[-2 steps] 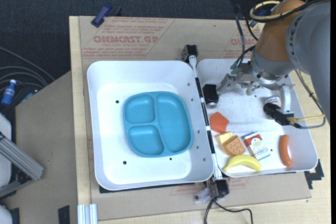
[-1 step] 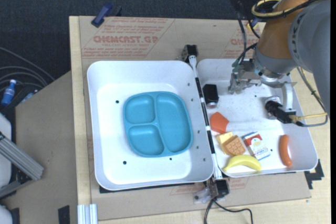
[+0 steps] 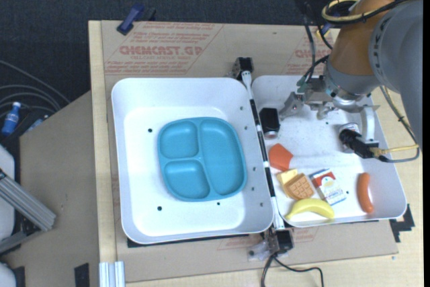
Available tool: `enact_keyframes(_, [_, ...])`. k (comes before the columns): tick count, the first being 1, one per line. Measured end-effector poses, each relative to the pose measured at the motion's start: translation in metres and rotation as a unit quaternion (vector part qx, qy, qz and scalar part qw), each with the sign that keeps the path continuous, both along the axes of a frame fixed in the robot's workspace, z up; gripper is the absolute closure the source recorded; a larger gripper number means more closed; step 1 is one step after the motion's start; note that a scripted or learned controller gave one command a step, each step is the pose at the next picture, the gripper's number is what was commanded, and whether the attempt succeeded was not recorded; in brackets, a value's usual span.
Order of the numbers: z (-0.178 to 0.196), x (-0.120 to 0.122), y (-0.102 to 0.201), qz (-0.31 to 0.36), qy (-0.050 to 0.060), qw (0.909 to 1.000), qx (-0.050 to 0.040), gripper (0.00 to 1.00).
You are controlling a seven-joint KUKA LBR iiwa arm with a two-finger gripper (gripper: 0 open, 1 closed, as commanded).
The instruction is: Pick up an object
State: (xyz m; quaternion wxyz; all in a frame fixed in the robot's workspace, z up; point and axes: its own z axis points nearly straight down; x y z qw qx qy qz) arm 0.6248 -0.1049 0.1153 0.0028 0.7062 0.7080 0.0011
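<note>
Aiming my gripper (image 3: 316,104) at orange wedge (image 3: 280,157), just below it in right bin (image 3: 390,175). Can't tell its state. Wedge looks light, stiff; pinch flat sides.

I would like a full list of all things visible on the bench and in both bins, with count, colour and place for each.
Bin: 2, white, side by side on the bench.
Plate: 1, blue, with compartments, in the left bin.
Orange block: 1, orange, right bin, near the divider.
Waffle: 1, yellow-brown, right bin, below the orange block.
Banana: 1, yellow, right bin, front edge.
Carton: 1, red and white, right of the waffle.
Sausage: 1, orange-red, right bin, far right.
Arm: 1, grey with orange band, over the right bin.
Claw: 1, grey, above the right bin's back part.
</note>
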Motion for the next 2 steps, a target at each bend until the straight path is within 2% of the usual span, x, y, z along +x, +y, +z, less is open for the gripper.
enact_keyframes(1, [0.0103, 0.0005, 0.0000, 0.000, -0.001, 1.0000, -0.0001, 1.00])
enact_keyframes(2, [0.0101, 0.0004, 0.0001, 0.000, -0.001, 1.0000, -0.0002, 0.00])
